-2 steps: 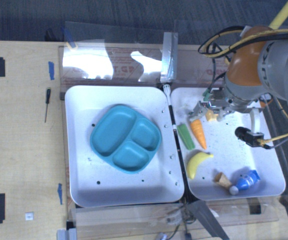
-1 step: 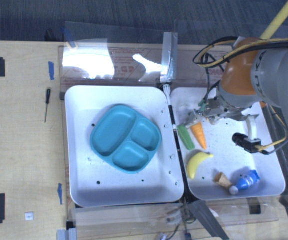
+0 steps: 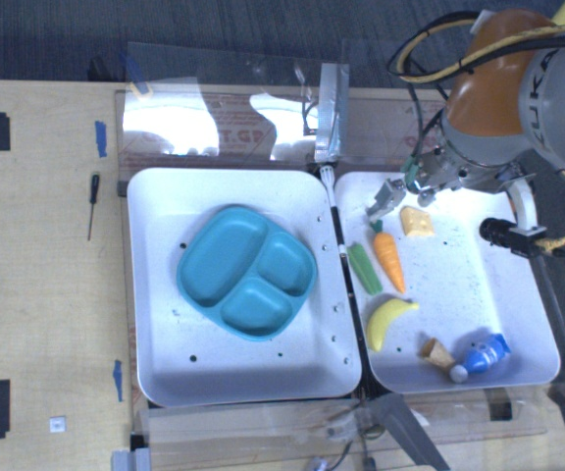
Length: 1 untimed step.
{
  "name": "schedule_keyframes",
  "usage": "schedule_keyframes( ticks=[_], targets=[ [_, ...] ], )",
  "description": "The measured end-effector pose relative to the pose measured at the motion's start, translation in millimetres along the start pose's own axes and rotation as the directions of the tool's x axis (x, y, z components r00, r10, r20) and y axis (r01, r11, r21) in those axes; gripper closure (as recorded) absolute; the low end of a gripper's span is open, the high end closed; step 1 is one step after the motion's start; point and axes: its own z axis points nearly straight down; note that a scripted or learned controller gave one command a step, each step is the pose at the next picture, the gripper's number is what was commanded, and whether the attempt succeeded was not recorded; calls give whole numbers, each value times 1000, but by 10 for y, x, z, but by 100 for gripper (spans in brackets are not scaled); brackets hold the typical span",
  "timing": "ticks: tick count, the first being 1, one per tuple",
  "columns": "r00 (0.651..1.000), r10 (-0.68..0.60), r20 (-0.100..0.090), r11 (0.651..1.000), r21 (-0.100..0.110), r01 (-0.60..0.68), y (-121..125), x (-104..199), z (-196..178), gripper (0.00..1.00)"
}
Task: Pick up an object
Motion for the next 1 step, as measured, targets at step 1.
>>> schedule_keyframes(
  ticks=[1],
  targets=[
    [1000, -27, -2, 1000, 9, 27, -569, -92, -124, 0]
  ],
)
